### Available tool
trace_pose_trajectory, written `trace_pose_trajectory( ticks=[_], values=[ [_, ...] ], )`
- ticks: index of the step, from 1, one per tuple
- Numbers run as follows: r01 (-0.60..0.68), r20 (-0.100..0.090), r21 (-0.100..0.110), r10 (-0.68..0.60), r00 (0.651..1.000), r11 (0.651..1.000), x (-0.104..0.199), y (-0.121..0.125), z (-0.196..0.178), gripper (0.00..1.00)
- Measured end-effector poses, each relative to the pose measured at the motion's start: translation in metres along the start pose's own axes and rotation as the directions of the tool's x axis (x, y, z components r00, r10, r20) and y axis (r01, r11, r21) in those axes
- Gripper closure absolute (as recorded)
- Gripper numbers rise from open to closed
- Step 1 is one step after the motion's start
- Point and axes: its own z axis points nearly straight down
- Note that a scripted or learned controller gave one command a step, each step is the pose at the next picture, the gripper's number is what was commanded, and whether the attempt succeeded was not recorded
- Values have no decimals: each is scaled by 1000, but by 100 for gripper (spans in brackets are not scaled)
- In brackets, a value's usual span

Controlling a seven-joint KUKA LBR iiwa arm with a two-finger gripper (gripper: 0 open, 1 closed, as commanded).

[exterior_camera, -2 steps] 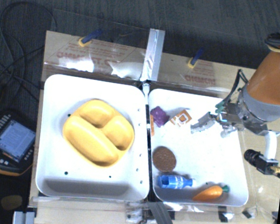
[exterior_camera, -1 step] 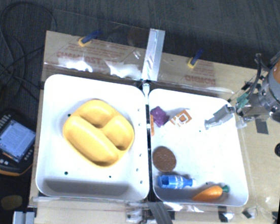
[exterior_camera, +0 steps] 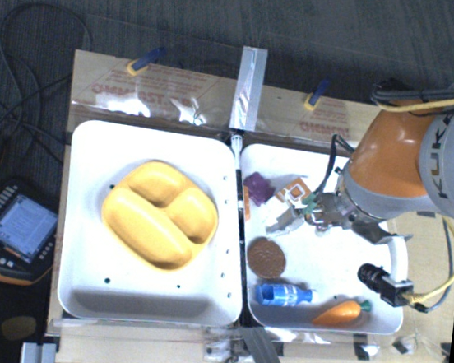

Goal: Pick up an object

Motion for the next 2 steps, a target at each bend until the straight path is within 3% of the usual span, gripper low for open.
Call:
trace_pose_trajectory(
  ticks=[1,2],
  values=[
    [378,0,-2,-378,926,926,13,29,24,0],
    [442,0,-2,-442,897,897,18,85,24,0]
  ],
)
